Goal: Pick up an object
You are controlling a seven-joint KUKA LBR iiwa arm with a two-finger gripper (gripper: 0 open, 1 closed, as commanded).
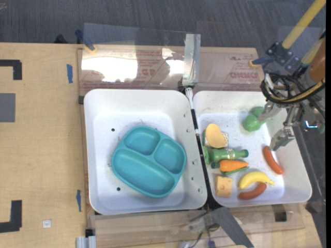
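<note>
Left bin: teal tray; right, seemingly toy food.

1 fixed camera looks down at a slant from above the bench, far enough back to take in both white bins: the left bin and the right bin. The grey floor lies along the top, and the arm enters from the right edge.
</note>
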